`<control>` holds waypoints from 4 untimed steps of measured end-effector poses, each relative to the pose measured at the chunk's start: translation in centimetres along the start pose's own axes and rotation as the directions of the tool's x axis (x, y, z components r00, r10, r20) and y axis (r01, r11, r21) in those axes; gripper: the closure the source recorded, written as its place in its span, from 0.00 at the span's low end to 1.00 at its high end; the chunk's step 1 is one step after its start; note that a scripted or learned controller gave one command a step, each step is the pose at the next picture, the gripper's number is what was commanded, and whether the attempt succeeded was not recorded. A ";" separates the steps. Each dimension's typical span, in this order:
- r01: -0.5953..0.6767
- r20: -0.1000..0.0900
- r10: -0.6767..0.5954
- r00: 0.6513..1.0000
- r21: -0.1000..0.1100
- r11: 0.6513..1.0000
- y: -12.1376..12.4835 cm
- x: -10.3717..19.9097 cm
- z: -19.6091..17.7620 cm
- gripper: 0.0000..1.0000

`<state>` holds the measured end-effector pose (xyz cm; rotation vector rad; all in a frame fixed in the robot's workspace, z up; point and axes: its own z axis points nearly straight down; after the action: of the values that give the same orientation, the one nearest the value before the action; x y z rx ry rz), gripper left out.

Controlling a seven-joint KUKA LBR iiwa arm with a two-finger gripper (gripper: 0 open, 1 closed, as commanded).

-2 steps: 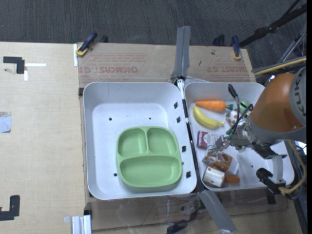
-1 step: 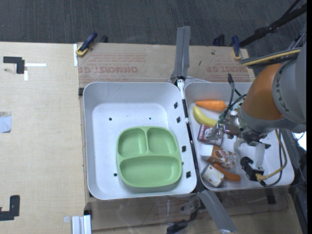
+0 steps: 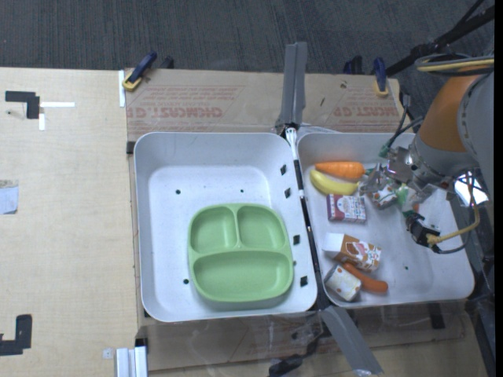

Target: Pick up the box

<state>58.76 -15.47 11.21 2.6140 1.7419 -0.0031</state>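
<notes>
Dark grey carpet runs along the far side of the room, and nearer lies a pale wooden bench (image 3: 63,234) with a sheet of printed brown cardboard (image 3: 212,100) clamped to it by blue and yellow clips. On the cardboard sit two shallow white bins side by side. The left bin (image 3: 157,210) carries a green divided plate (image 3: 240,252), three compartments, lying toward the bin's near right corner. The right bin (image 3: 448,273) holds all the small things, gathered along its left side. Over its far right corner hangs the grey arm (image 3: 471,124) with its orange band, black and yellow cables looping off it toward the right rim. The gripper (image 3: 383,187) is low over the middle of the far half of this bin, above a crumpled silvery wrapper with a bit of green in it; whether the fingers are spread or closed I cannot tell from where I stand. The box (image 3: 347,208), a small dark red carton with a white label, lies flat just left of the gripper, near the middle of the bin's left side, and is not between the fingers. Beyond it, toward the far left corner, a carrot (image 3: 339,168) lies across the bin with a banana (image 3: 332,183) touching it on the near side. Nearer the front, a white and orange packet (image 3: 357,252) lies by the left wall, and at the near left corner a second small packet (image 3: 343,283) sits beside a smaller carrot (image 3: 368,280).
</notes>
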 end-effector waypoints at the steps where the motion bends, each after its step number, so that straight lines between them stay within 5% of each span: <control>1: 0.214 0.000 -0.214 0.977 -0.001 0.977 -0.8 6.2 2.0 0.00; 2: 0.215 0.003 -0.215 0.977 0.003 0.977 -0.8 6.0 1.1 1.00; 3: 0.425 0.000 -0.425 0.905 0.000 0.905 -4.4 0.4 -8.1 1.00; 4: 0.375 -0.001 -0.375 0.927 0.001 0.927 -8.4 5.9 -9.4 1.00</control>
<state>53.34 -6.75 20.58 2.2344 2.2097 -0.0032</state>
